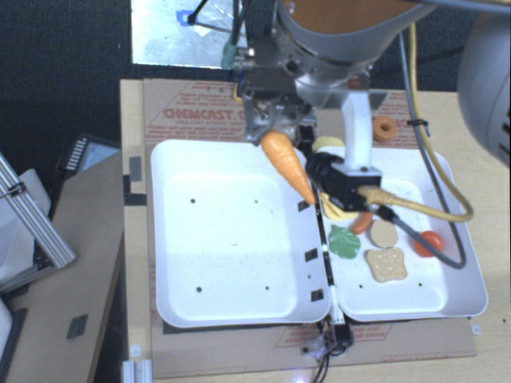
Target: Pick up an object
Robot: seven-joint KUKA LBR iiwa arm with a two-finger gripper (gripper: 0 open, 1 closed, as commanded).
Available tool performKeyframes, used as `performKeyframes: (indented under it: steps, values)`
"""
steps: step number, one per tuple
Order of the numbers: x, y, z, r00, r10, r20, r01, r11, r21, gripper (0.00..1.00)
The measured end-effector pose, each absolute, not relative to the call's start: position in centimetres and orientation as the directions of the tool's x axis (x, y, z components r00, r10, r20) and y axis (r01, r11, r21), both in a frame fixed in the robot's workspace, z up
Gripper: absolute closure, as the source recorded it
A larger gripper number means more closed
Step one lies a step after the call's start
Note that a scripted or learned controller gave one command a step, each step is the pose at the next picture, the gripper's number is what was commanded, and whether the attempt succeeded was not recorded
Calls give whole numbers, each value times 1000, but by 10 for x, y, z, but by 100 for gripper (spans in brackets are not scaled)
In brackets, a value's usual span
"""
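An orange carrot (286, 164) hangs at a slant over the divider between the two bins, thick end up and tip pointing down-right. Its thick end sits between the dark fingers of my gripper (279, 134), which is shut on it at the far edge of the bins. The carrot looks lifted off the bin floor. The grey arm and its orange band cover the top of the view above the gripper.
The right bin (459, 294) holds a green piece (345, 242), a toast-shaped piece (387, 265), a red tomato (429, 242), a yellow item (335, 207) and several others. A black-and-white unit (355, 174) with cables crosses it. A small donut (385, 129) lies behind. The left bin (223, 238) is beside it.
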State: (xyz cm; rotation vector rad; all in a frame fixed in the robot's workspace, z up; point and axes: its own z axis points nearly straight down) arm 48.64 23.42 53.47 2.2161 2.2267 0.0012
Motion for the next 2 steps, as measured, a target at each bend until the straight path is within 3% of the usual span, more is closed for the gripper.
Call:
performKeyframes:
  steps: [2]
  values:
    - [486, 234, 535, -5, 1000, 0, 1000, 5, 1, 100]
